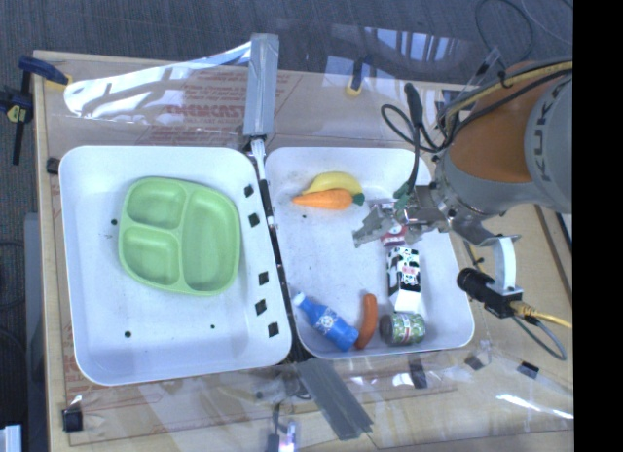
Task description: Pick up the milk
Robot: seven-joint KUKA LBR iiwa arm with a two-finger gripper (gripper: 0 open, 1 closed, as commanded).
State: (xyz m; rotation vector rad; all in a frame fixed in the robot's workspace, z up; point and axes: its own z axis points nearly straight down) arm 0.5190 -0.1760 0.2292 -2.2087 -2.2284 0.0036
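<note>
the milk carton (pixel 405 280), lower right of frame, looks light, stiff and slick; pinch its flat sides. gripper (pixel 384 225) spread, holding nothing.

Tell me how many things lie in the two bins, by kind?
Food toys: 3, banana, carrot, sausage
Drink containers: 3, milk, blue bottle, can
Plates: 1, green tray
Total: 7

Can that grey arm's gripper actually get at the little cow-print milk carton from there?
Probably yes: the gripper hangs just above the black-and-white milk carton's upper end, nothing lies over the carton, and the green can only crowds its lower end.
</note>
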